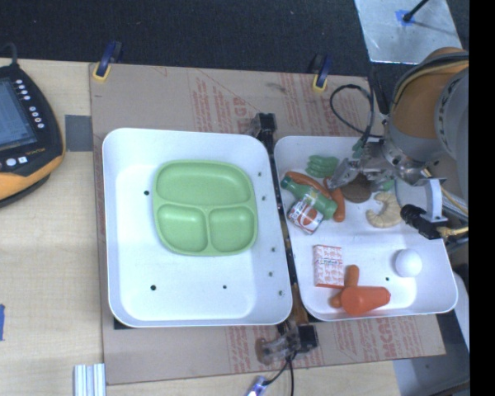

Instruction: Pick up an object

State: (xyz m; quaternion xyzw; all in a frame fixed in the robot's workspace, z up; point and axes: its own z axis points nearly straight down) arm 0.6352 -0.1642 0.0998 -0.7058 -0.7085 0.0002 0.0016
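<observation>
Bench top: pale wood grain, seen along the left and lower left of the frame.
Cardboard sheet: brown, printed with faint red lettering, laid over the bench at centre.
Clamps: blue and yellow, fixed at the sheet's upper edge.
Floor: dark carpet across the top.
Floor patch: pale grey square, upper right.

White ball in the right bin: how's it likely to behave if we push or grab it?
The white ball looks smooth and round, so a nudge would probably send it rolling. It sits alone on the flat floor of the right bin, with nothing beside it to stop it. Fingers closing off-centre might squirt it out.
</observation>
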